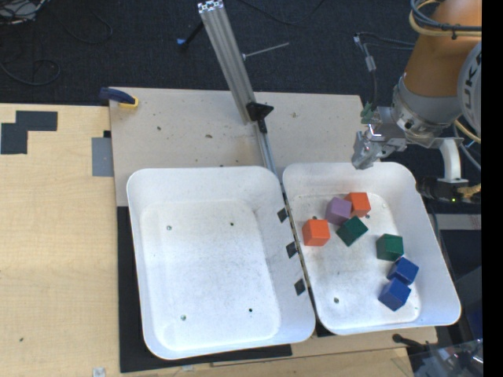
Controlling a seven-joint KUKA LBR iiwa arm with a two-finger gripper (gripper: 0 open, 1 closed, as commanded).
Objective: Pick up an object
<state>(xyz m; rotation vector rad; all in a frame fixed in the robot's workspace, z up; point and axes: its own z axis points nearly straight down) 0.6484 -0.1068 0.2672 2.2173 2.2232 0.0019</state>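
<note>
The right bin [431, 297] holds several small blocks: an orange one [316, 232], a purple one [339, 209], a second orange one [359, 203], two dark green ones [353, 231] [389, 247] and two blue ones [405, 270] [394, 294]. My gripper [365, 157] hangs above the far rim of that bin, behind the purple and orange blocks and apart from all of them. Nothing shows between its fingers.
The left bin [149, 305] lies beside the right one, with black clips [292, 250] along the shared edge. A slanted aluminium bar [229, 57] rises behind the bins. A yellow-and-blue tool [119, 97] lies at the board's far left corner.
</note>
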